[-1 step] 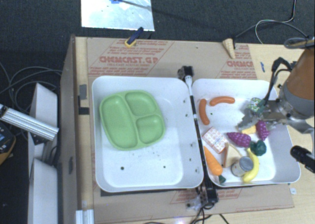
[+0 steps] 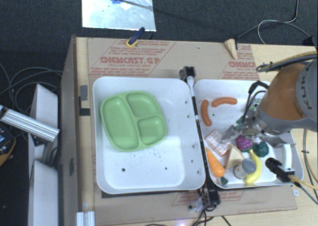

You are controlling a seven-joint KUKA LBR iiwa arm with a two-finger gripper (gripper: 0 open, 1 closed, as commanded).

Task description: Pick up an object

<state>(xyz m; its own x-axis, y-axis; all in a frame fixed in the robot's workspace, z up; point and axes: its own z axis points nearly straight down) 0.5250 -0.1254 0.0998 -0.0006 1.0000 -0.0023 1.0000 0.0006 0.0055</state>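
Observation:
The right bin (image 2: 233,87) holds several toy foods. Two orange sausages (image 2: 204,113) (image 2: 224,102) lie at its far left. A white and red packet (image 2: 216,140), a carrot (image 2: 214,163) and a tan wedge (image 2: 232,157) sit along the near left. A purple bunch of grapes (image 2: 243,143), a dark green piece (image 2: 260,148), a yellow banana (image 2: 255,166) and a grey can (image 2: 241,171) crowd the near middle. My gripper (image 2: 242,131) hangs low over the grapes and beside the packet. Nothing visibly hangs from it.
The left bin (image 2: 144,170) carries a green divided plate (image 2: 132,120). The arm's orange band (image 2: 280,96) and grey body cover the right bin's right side. A black fitting (image 2: 278,168) lies near the right bin's near right corner. Cardboard surrounds both bins.

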